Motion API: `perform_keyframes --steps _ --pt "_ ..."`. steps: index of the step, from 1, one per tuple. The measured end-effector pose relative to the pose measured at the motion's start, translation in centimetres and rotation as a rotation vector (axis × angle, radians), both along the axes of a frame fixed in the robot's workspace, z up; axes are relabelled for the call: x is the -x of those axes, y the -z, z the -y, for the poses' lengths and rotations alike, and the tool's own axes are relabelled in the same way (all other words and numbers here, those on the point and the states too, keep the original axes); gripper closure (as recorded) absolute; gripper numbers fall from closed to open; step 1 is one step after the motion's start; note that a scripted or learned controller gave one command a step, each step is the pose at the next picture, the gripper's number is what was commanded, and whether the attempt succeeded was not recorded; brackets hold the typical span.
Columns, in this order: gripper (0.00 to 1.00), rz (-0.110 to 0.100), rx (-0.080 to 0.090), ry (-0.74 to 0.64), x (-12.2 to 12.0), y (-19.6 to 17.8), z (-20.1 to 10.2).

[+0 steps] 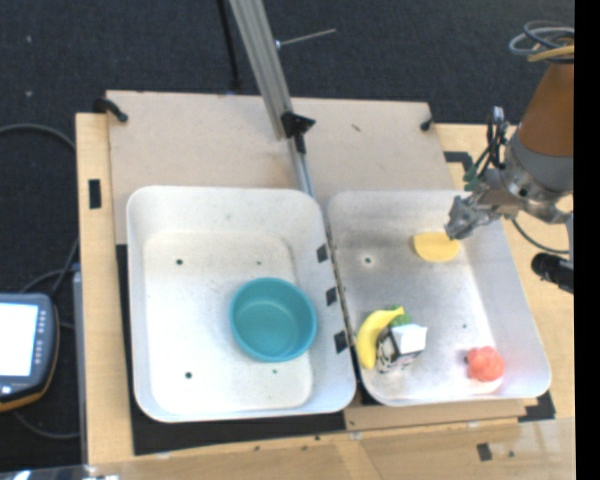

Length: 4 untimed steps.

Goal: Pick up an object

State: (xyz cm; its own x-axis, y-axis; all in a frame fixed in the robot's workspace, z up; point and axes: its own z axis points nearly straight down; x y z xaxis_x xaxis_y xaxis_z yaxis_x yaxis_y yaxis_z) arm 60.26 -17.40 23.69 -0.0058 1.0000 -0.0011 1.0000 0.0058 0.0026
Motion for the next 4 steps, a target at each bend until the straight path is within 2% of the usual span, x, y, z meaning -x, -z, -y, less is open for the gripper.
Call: perform_keyframes --steps 1,4 --pt "1.0 -0.003 -0.001 0.0 -0.9 0.9 -4.7" --pt "1.0 -0.001 -0.003 -0.002 -2.9 -1.7 -19.6"
